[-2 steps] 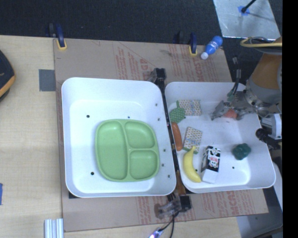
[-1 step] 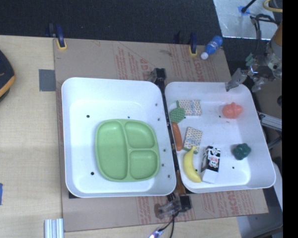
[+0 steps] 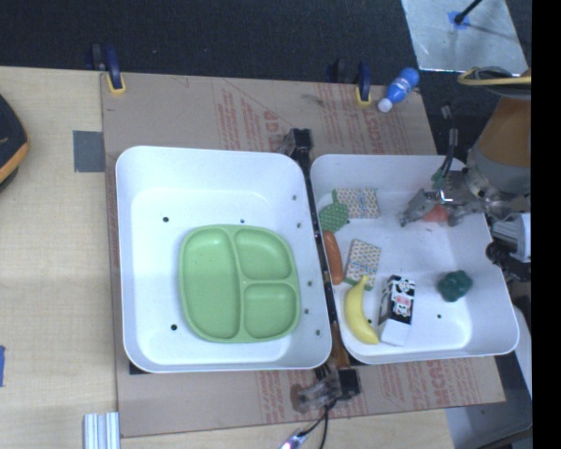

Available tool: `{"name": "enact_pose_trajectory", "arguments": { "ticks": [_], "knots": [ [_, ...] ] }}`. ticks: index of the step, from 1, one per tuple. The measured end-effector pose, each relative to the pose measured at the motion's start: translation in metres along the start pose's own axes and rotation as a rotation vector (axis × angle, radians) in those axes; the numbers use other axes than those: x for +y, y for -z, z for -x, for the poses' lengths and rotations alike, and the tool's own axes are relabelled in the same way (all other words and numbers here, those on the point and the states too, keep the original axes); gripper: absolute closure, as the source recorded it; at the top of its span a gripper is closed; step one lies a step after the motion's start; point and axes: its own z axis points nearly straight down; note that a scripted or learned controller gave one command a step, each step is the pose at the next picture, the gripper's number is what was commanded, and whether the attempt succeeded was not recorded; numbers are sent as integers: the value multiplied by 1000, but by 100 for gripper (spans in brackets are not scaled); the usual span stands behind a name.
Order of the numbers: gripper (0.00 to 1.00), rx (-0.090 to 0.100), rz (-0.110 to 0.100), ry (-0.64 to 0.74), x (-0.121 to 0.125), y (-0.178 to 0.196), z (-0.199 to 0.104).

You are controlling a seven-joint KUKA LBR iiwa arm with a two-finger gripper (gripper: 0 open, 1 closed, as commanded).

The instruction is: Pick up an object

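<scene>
My gripper (image 3: 432, 209) is low over the back of the right bin (image 3: 486, 340), reaching in from the right. A small red-orange object (image 3: 434, 214) shows right at the gripper's tip, partly hidden by it. Whether it is gripped cannot be made out. Also in this bin lie a yellow banana (image 3: 357, 312), an orange carrot (image 3: 332, 255) along the left wall, a black-and-white carton (image 3: 399, 307) and a dark green lump (image 3: 454, 285).
Two patterned squares (image 3: 357, 201) (image 3: 362, 255) and a green round piece (image 3: 334, 217) lie at the right bin's left side. The left bin (image 3: 145, 181) holds a green divided plate (image 3: 238, 283). A blue-capped bottle (image 3: 397, 90) lies behind the bins.
</scene>
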Motion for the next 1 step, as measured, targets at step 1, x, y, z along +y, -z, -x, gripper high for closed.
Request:
{"name": "enact_pose_trajectory", "arguments": {
  "ticks": [1],
  "knots": [
    [0,0,1,-1,-98,-13,0]
  ]
}}
